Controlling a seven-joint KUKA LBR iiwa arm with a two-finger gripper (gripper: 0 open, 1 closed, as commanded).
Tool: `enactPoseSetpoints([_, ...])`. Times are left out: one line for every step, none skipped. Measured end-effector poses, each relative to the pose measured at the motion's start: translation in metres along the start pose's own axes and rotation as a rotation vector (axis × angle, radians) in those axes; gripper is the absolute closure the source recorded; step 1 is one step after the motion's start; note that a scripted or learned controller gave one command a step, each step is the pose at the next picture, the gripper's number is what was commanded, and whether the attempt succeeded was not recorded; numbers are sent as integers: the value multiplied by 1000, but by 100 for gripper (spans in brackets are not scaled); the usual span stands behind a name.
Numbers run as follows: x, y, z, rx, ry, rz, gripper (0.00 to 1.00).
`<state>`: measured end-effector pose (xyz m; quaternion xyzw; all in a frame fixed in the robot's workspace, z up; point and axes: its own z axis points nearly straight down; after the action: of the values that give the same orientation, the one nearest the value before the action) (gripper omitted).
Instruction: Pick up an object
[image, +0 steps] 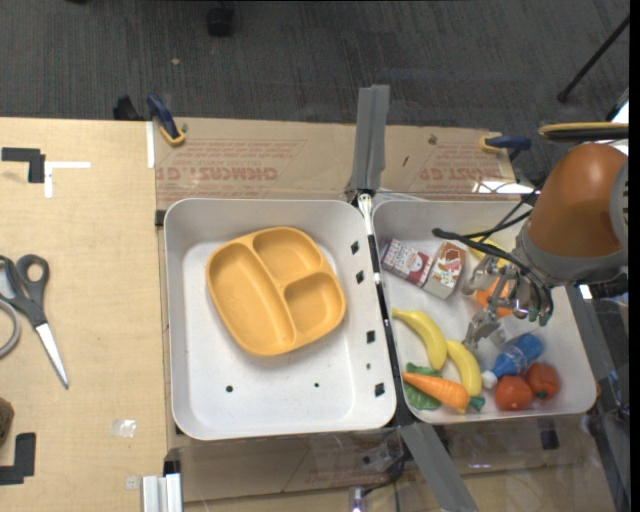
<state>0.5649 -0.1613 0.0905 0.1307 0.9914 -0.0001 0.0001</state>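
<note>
Over dark carpet, wooden bench (80, 300) with scissors (40, 310), two white bins (180, 330); claw (492, 318) state unclear.

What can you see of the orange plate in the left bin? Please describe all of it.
The orange plate looks like smooth, matte plastic, rounded at its corners, with a raised rim. Ridges split it into three compartments: one long section on its left side and two smaller ones on its right. All three hold nothing. It lies flat, right side up, turned at an angle to the bin walls, in the upper middle of the left bin. It touches just the bin floor.
</note>
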Motion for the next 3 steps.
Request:
enactPoseSetpoints([-1,1,-7,0,0,-2,100])
enactPoseSetpoints([-1,1,-7,0,0,-2,0])
enactPoseSetpoints([-2,1,-14,1,1,-3,100])
